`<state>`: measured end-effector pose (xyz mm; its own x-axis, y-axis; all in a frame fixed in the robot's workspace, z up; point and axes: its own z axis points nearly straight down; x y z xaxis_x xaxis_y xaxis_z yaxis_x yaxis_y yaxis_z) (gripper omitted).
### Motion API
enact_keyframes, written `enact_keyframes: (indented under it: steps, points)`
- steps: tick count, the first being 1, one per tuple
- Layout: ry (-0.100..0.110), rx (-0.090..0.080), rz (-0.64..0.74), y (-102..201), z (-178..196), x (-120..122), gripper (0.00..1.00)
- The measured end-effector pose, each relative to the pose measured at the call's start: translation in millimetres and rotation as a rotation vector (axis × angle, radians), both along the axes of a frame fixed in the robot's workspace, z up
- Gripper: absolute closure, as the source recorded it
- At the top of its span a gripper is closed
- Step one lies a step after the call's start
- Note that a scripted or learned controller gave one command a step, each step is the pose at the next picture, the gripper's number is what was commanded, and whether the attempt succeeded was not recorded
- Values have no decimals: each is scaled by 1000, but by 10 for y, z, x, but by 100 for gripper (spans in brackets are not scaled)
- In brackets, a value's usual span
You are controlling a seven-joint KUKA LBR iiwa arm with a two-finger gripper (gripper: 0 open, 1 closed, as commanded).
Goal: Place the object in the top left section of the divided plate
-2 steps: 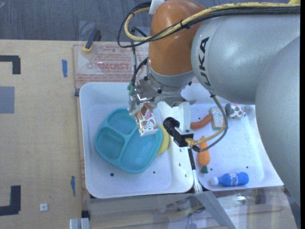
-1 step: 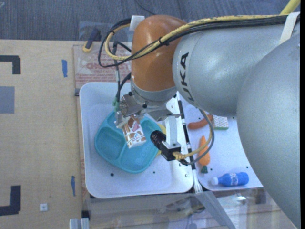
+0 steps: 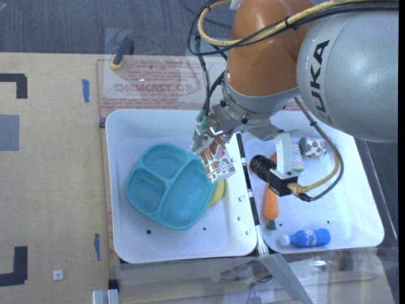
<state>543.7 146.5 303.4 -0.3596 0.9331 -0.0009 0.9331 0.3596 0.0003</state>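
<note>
A light blue divided plate (image 3: 168, 186) lies in the left bin (image 3: 126, 132), with three sections and nothing in them. My gripper (image 3: 209, 143) hangs over the plate's upper right rim, below the orange-banded wrist. A small brown-and-white patterned object (image 3: 219, 163) sits between its fingers, just off the plate's right edge and above the bin floor. The gripper is shut on it. A yellow object (image 3: 219, 192) lies against the plate's right side, partly under the held object.
The right bin (image 3: 367, 227) holds an orange carrot (image 3: 271, 204), a blue bottle (image 3: 307, 237), a small can (image 3: 314, 147) and a white-and-green box (image 3: 288, 154). A black cable fitting (image 3: 269, 173) hangs over that bin. The arm's body covers the bins' far side.
</note>
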Motion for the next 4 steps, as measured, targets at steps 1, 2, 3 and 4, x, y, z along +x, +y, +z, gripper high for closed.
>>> enact_keyframes:
  steps: [1, 2, 3, 4]
  points:
    - [3, 0, -44, 619, -358, 89, 100]
    - [5, -1, -236, 710, -751, -465, 100]
    - [1, 0, -231, 105, -5, 82, 100]
    - [4, -1, -256, 705, -317, -149, 100]
